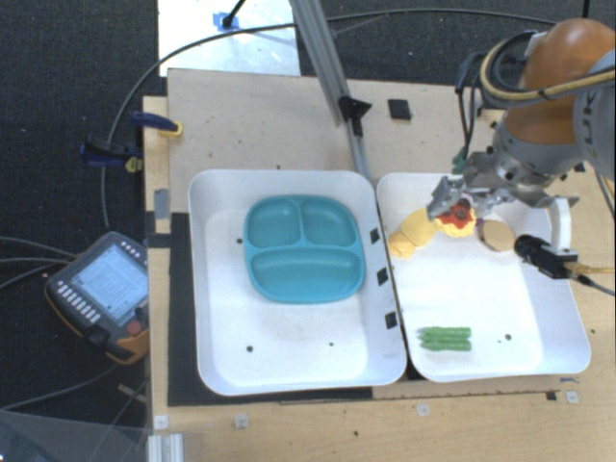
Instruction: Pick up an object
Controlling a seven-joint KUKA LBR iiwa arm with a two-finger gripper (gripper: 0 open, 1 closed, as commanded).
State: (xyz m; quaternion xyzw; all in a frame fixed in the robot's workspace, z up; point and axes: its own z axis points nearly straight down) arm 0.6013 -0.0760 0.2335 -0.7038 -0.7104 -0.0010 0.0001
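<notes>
No readable writing; the pincer (pixel 455 210), whose state I cannot tell, hovers over a red-and-yellow object (pixel 456 221).

Two bins side by side on the bench (pixel 250 128). Left bin (pixel 217 354) holds a divided plate (pixel 304 249), set toward the bin's back half, its front half bare. Right bin (pixel 539 354) holds four things: a banana (pixel 411 233) at its back left near the shared wall, a tomato-like piece (pixel 456 221) just right of the banana and touching it, a round piece (pixel 497 235) further right near it, and a bean pod bunch (pixel 445 338) near the front, well apart from the rest. Tool (pixel 460 198) sits over the tomato-like piece, arm coming from the right. A handheld controller (pixel 104 292) lies off the bench to the left. A pole (pixel 325 56) slants over the bench's back.
</notes>
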